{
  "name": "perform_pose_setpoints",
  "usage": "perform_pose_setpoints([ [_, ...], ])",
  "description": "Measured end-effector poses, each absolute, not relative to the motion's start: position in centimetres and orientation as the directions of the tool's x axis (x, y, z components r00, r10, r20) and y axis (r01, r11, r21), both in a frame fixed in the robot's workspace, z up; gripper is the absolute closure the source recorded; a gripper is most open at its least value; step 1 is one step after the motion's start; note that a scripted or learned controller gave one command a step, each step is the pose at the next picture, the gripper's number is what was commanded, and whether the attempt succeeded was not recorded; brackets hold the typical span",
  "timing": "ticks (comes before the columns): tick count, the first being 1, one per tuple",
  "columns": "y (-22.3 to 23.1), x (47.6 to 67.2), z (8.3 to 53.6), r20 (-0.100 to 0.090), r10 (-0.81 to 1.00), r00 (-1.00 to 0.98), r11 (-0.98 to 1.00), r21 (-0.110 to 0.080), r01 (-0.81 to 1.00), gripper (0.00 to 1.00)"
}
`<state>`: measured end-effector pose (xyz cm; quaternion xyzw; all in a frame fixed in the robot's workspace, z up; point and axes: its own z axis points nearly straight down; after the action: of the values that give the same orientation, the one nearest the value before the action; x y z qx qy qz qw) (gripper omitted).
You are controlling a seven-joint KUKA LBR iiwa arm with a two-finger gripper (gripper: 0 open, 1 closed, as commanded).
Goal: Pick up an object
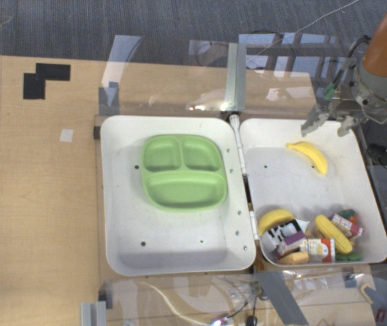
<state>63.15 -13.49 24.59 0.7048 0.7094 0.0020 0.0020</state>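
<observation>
- gripper (329, 121) sits over the far right corner of the right bin (275, 182), hanging from the grey arm (383, 94) with its orange band, coming in from the right edge.
- fingers (314, 122) spread apart, open, nothing between them.
- banana (310, 155) lies on the right bin floor, alone, in the far half, just near-side and a bit left of the gripper; not touching the fingers.
- near end of the right bin has a crowded pile of small things: a yellow curved piece (275, 219) at the left, a black and white box (287, 234) touching it, a corn cob (333, 233) lying at a slant to the right.
- small red packet (347, 223) at the right of the corn, touching it.
- a can with a red and white label (316, 250) lies on its side at the near wall, in front of the corn.
- something green under the corn at the near right corner, too hidden to name.
- left bin (122, 236) holds a green plate (183, 171) with three compartments, flat, sitting toward the far middle of the bin.
- bins are side by side, touching along a metal divider strip (242, 175).
- wood counter (37, 195) to the left, with black square marks (44, 79) at the far left.
- clear plastic walls stand behind the bins, grey carpet beyond.
</observation>
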Motion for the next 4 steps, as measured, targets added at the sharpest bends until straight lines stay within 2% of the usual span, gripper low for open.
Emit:
perform_pose_setpoints([
  [1, -18.4, 65.5, 14.8, -0.001, 0.996, -0.086, 0.086, 0.003, 0.996, 0.00],
  [2, -20.5, 65.6, 8.9, -0.003, 0.995, -0.100, 0.100, 0.010, 0.995, 0.00],
  [3, -20.5, 65.6, 8.8, -0.003, 0.995, -0.100, 0.100, 0.009, 0.995, 0.00],
  [4, -18.2, 65.7, 19.5, -0.001, 0.998, 0.056, -0.055, 0.010, 0.998, 0.00],
])
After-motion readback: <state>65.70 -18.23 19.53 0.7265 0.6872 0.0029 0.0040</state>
